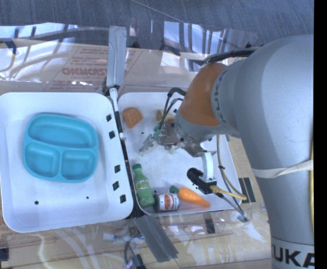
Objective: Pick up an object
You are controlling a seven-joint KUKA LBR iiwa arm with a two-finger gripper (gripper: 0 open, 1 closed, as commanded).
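Note:
My gripper (151, 143) hangs low over the middle of the right bin (224, 206), pointing toward the bin's left wall. A round brown bread piece (132, 116) lies just up and left of it, near the far-left corner. A small tan item (159, 115) sits beside the wrist, partly hidden. Along the near edge lie a green bottle (142, 185), a small can with a red and white label (166, 202) and an orange carrot (193, 196). None of these touches the gripper.
The left bin (12, 206) holds a blue three-compartment tray (60, 147). A divider wall with black clips (117, 150) separates the two bins. The bulky grey arm (264, 111) covers the right bin's right side.

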